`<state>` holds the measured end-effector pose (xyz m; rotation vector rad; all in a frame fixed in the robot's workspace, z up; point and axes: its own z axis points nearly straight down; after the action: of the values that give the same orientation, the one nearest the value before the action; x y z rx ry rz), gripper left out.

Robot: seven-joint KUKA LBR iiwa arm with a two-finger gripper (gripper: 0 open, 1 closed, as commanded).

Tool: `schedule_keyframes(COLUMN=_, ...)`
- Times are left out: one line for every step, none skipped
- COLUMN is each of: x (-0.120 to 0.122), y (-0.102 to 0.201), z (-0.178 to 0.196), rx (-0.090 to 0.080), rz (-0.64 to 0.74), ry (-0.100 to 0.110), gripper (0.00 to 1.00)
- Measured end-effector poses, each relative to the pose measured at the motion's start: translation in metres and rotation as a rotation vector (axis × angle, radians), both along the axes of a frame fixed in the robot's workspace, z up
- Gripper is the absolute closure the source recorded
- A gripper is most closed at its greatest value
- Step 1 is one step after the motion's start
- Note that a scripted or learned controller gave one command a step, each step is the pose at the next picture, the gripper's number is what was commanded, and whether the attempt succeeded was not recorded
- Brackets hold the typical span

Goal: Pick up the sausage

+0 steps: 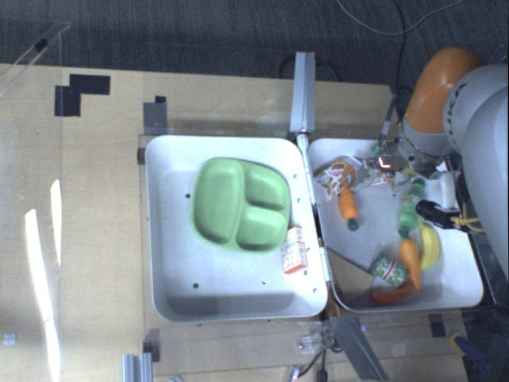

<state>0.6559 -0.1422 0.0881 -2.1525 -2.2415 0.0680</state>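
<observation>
Sausage point(391, 296) lay at right bin point(469, 291) front wall, touching a green can point(389, 271) w/ a carrot point(410, 263) just behind. Tool point(387, 162) sat at bin's far side; grip state unclear. Risk: crowding neighbours could foul a grab, nudging sausage under can

Glossy red sausage point(391, 297) lies in a smooth white plastic bin point(461, 289) on pale wood bench point(87, 237).

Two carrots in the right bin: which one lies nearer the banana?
The carrot at the bin's right side, touching the banana. The other carrot lies apart, nearer the left wall.
</observation>
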Motion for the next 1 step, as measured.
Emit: schedule_keyframes(x=0.0000, y=0.0000, z=0.0000, rx=0.000, rz=0.000, ry=0.000, gripper=0.00)
